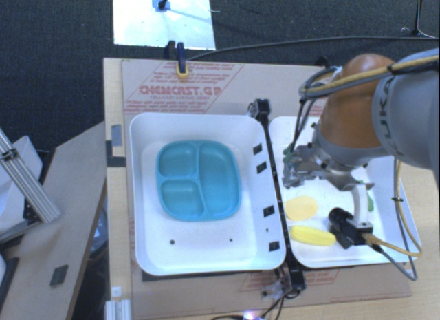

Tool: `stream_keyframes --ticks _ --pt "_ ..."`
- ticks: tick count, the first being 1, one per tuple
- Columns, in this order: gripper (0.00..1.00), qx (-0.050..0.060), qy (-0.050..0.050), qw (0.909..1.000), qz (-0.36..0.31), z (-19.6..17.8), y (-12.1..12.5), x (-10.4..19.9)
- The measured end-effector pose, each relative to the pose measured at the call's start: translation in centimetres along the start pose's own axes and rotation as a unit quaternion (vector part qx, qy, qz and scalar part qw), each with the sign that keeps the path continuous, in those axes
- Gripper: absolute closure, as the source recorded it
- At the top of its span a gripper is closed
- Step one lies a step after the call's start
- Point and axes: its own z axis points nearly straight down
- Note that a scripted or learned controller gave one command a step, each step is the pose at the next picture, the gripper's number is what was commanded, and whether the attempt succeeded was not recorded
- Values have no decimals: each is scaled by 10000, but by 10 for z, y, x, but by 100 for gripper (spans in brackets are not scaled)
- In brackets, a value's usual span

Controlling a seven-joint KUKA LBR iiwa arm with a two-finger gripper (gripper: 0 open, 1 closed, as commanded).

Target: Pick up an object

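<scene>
I am seeing the arm (385, 105) covering much of the right bin (392, 253) in the right half of the frame, so whatever is lying beneath the wrist is hiding from me. The gripper (294, 168) is pointing down near the bin's left wall, and its fingers are blurring into dark clutter I cannot resolve. A green sliver (370, 201) is peeking out beside the arm, too small to identify.

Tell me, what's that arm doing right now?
Gripper low in right bin, finger state unclear. Yellow disc and yellow banana-shaped piece lie loose just below it. Blue divided plate in left bin.
</scene>
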Motion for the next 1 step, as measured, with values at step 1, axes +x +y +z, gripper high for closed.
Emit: stream_keyframes --ticks 1 --pt "100 -5 6 10000 -4 -14 6 55"
